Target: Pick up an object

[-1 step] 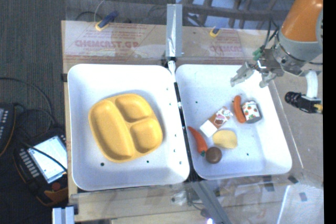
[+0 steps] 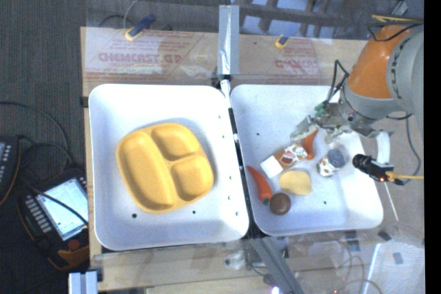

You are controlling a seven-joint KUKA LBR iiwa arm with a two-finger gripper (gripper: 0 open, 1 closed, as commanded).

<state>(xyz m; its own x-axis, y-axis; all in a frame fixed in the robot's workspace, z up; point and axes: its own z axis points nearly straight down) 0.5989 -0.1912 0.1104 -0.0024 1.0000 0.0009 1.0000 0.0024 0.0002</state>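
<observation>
In the right bin (image 2: 358, 206), the arm (image 2: 386, 72) comes in from the right edge, orange band above the wrist, and its jaws (image 2: 318, 126) sit low over the bin's upper middle. The tips blur into wrist hardware and cables; cannot tell how far apart they are or whether anything sits between them.

Objects cluster just below and left of the jaws:
- small orange piece (image 2: 310, 140), tilted, right under the jaws; touching or apart, cannot tell
- red-and-white packet (image 2: 294, 154) just beside it
- white block (image 2: 271, 166) to the left of the packet, touching or nearly
- round grey-blue item (image 2: 336, 158) with a small white-and-red piece (image 2: 325, 168) against it, to the right
- yellow chip-like disc (image 2: 295, 182) below the packet
- carrot (image 2: 260, 183), lying diagonal near the bin's left wall
- brown ball (image 2: 280, 203) at the carrot's lower end, touching the disc's lower edge

Nothing visibly lifted; all items rest on the bin floor.

Left bin (image 2: 110, 217) carries a yellow three-compartment tray (image 2: 165, 166), rotated slightly, roughly centred. Both bins sit side by side on the surface (image 2: 158, 58).
</observation>
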